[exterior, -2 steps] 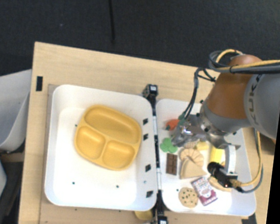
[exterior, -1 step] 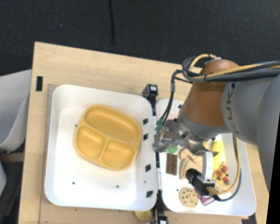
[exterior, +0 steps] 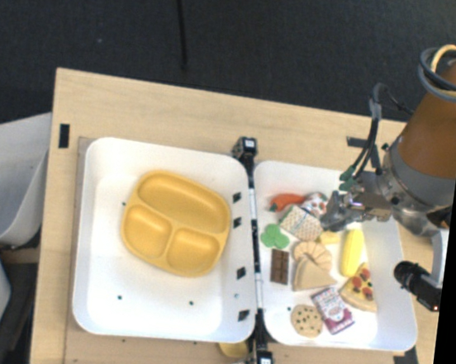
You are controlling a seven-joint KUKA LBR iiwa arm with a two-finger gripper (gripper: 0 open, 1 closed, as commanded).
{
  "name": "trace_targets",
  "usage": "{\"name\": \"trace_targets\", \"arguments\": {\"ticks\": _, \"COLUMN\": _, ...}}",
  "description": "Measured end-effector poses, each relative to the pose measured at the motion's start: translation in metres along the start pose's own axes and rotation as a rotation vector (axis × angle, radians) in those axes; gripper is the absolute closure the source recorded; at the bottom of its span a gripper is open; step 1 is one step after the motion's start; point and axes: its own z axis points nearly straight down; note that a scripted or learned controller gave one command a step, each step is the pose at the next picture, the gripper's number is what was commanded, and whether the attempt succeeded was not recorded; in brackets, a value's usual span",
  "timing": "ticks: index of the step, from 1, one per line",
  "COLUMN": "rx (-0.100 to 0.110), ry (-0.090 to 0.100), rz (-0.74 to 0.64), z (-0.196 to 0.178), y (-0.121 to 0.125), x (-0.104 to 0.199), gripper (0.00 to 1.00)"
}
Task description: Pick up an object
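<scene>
Right now you are looking at the gripper (exterior: 335,220) hanging low over the right bin (exterior: 392,328), just above the toy food heaped there; whether its fingers are spread or pressed together, you cannot tell. Below it the yellow banana (exterior: 353,250) is lying beside a pizza slice (exterior: 361,289), a chocolate bar (exterior: 280,266), a cookie (exterior: 306,320) and an orange carrot (exterior: 286,200). Across the divider, a yellow divided plate (exterior: 177,224) is sitting in the left bin (exterior: 94,284).
</scene>
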Motion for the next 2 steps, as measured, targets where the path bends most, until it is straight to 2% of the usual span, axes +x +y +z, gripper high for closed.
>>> {"name": "trace_targets", "arguments": {"ticks": 1, "rx": 0.014, "ry": -0.001, "rz": -0.006, "z": 0.096, "y": 0.130, "x": -0.034, "gripper": 1.00}}
{"name": "trace_targets", "arguments": {"ticks": 2, "rx": 0.019, "ry": 0.004, "rz": -0.009, "z": 0.134, "y": 0.098, "x": 0.037, "gripper": 1.00}}
